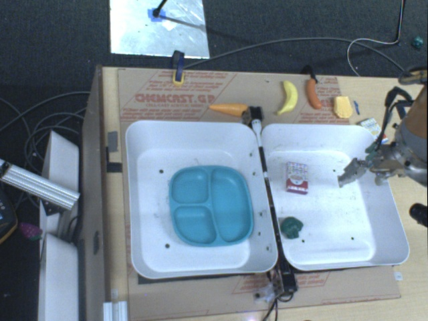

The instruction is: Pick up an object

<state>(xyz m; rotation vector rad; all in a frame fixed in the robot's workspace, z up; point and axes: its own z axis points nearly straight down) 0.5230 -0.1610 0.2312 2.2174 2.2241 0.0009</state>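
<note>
Worktop: cardboard-faced bench (200, 89) on dark carpet, carrying two shallow white bins side by side.

Left bin (150, 152): held one blue divided tray (210, 202), lying flat near the middle.

Right bin (381, 239): held a small red-and-white box (297, 177), near the bin's left wall, and a dark green lump (291, 227) in front of it, toward the near-left corner. The two lay close but apart. Either could serve as the object to pick.

Behind the bins, on the cardboard: carrot (229, 110), banana (289, 97), orange-red sausage-shaped toy (313, 93), yellow wedge (342, 106). All outside the bins.

Arm: reached in from the right, gripper (350, 174) hovering over the right bin's right half, well apart from the box and the lump. Nothing was between the fingers; whether they stood wide or narrow could not be told at this angle.

Risks, as judged: a descent from this spot would likely meet bare bin floor. The box lay flat and low, so the fingers might skid over it or push it against the wall. The rounded lump might roll out of a closing grip.
</note>
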